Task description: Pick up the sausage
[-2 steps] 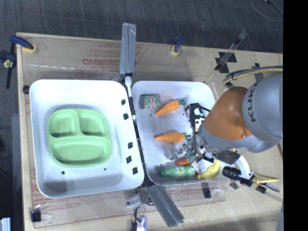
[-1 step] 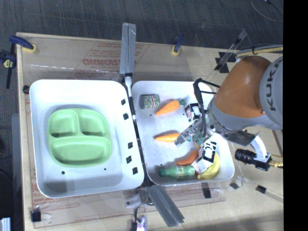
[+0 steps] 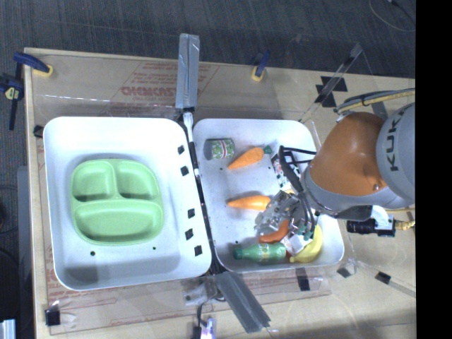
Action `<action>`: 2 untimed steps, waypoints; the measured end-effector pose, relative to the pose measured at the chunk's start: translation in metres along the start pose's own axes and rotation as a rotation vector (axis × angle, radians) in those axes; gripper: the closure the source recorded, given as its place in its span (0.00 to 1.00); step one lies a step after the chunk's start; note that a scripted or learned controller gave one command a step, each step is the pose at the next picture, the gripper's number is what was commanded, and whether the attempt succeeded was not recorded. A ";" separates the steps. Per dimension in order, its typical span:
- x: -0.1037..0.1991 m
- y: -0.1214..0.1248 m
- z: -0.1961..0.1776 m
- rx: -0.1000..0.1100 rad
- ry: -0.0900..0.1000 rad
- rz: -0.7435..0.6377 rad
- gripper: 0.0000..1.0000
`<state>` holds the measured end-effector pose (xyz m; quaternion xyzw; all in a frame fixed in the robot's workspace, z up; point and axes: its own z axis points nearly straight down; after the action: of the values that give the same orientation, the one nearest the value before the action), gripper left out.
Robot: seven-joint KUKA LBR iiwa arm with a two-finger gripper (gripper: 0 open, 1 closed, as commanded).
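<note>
A: Sausage (image 3: 274,232): the reddish-orange piece low in the right bin (image 3: 212,189), lying just above the green bottle (image 3: 260,252) and partly covered by the end effector (image 3: 277,217).

B: And the end effector?

A: It hangs directly over the sausage. Its metal parts blur against the clutter, so whether it is spread or closed, and whether it has anything, I cannot tell.

B: Which step is in hand?

A: Judged from the layout, the approach or the grasp itself; the sausage rests on the bin floor and is not lifted.

B: Neighbours?

A: A banana (image 3: 311,246) just to its right, a carrot (image 3: 248,203) just up-left, a second carrot (image 3: 246,159) and a small can (image 3: 219,149) farther up. The left bin (image 3: 63,260) holds a green divided tray (image 3: 116,200). Both bins stand on the desk (image 3: 99,83).

B: What does the next move call for?

A: Closing on the sausage alone, clear of bottle and banana, then a straight lift.
</note>
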<state>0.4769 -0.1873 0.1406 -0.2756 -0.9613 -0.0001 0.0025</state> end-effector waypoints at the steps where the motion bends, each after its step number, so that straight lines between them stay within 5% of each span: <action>1: -0.009 -0.011 -0.087 0.000 -0.006 -0.155 1.00; 2: 0.036 0.060 0.043 0.000 -0.003 -0.250 1.00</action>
<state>0.4777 -0.1175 0.0981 -0.1536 -0.9881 0.0000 0.0010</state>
